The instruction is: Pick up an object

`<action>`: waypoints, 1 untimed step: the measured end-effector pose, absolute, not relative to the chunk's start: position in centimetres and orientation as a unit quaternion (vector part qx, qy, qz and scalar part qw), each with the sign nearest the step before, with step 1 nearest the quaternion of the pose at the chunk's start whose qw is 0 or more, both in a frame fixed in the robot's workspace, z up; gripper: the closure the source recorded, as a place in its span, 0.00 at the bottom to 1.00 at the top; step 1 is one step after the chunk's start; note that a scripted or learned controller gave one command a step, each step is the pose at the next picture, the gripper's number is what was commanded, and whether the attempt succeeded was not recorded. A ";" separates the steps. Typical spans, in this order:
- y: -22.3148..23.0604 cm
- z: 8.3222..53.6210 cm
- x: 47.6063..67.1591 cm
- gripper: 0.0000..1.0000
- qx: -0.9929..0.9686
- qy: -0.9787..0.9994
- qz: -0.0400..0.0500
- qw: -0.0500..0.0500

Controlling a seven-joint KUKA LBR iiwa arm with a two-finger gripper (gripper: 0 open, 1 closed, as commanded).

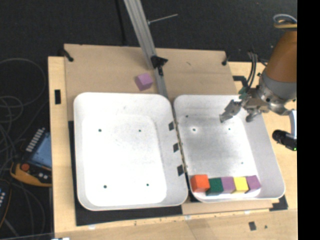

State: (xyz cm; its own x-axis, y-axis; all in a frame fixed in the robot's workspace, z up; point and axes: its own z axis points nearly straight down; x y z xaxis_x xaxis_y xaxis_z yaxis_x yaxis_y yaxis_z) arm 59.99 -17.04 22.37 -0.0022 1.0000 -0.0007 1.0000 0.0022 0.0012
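The hand [239, 110], open and holding nothing, hangs at the upper right of the frame above the right bin [220, 144]; 5 blocks [226, 184] line its lower edge. No writing is readable.

Five blocks [225, 184] crowd the right bin's [260, 134] near wall, seemingly touching; its middle lies open beneath the claw [239, 112].

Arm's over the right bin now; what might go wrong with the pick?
The five blocks, orange to purple, sit side by side against the right bin's near wall; the claw, at the far end, may not fit between them, or may strike the wall. One purple cube lies outside both bins, likely hard to reach.
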 end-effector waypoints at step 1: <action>-20.4 29.4 59.1 0.00 0.708 0.706 0.001 0.005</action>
State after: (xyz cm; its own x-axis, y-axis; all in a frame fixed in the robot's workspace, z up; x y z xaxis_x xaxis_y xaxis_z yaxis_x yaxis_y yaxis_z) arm 59.12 -20.40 29.39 0.0019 1.0000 -0.0049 1.0000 -0.0019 0.0084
